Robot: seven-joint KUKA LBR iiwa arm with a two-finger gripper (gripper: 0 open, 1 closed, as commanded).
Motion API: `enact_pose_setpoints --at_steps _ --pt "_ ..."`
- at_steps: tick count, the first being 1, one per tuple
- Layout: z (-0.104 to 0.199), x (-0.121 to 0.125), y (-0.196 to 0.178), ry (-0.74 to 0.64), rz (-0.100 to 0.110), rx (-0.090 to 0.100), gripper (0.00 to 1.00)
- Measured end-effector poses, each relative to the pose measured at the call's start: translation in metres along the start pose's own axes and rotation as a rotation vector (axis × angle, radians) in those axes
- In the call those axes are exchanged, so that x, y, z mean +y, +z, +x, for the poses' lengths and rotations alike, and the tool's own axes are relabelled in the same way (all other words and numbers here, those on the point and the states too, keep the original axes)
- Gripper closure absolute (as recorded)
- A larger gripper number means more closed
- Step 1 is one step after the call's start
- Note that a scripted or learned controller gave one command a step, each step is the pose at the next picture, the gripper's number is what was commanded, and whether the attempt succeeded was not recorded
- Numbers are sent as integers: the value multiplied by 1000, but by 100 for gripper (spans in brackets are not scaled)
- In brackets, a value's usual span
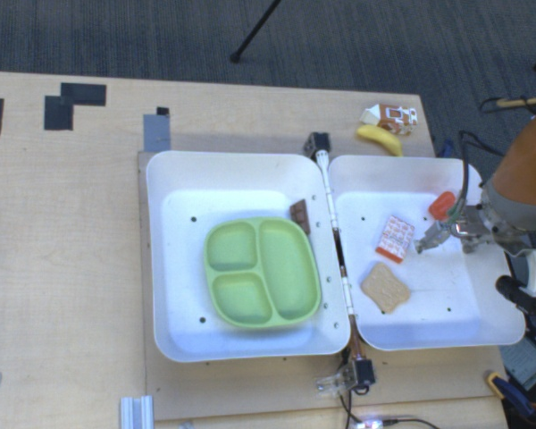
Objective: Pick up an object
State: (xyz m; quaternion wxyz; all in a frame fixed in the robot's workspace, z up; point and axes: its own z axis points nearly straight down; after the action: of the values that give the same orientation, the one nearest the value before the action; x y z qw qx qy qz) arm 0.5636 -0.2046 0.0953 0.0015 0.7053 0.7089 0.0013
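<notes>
Camera view, claw [431, 239] just right of card packet [395, 238]

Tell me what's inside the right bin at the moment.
Inside the right bin: a red-and-white packet, a tan bread slice and an orange-red piece. The gripper hangs beside the packet. The arm covers the bin's right edge.

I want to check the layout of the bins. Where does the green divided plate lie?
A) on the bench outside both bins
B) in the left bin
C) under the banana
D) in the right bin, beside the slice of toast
B: the green divided plate rests inside the left bin, while the slice of toast lies in the right bin.
</notes>
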Motion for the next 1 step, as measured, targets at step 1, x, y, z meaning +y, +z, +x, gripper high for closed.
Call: enact_pose_setpoints --at_steps 1 --pt "10 -59 9 3 -1 -1 0"
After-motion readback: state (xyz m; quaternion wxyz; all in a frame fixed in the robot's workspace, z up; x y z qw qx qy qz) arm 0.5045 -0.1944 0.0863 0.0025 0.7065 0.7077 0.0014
